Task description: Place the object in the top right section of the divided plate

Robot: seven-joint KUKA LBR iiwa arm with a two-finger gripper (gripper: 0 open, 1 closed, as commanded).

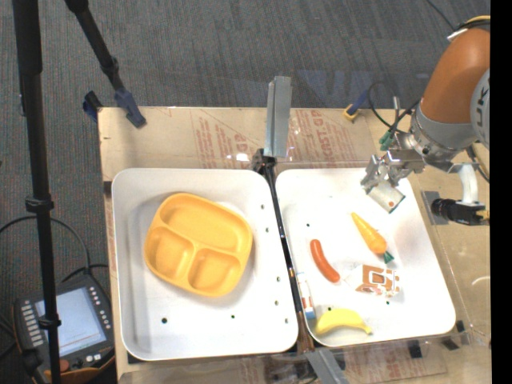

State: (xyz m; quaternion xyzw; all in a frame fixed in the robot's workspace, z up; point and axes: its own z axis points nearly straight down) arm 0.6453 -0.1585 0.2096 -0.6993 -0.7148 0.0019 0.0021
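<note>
The gripper (386, 184) hangs over the right bin's (424, 294) far corner, whether its jaws are parted I can't tell, with carrot (369, 234), sausage (324, 261) and banana (343, 322) unpicked, far from the plate (198, 244)

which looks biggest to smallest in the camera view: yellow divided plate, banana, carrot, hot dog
1. Yellow divided plate, by far the largest.
2. Banana, carrot and hot dog: all look about alike in length, too close to rank; the hot dog looks slightly slimmer.
</note>
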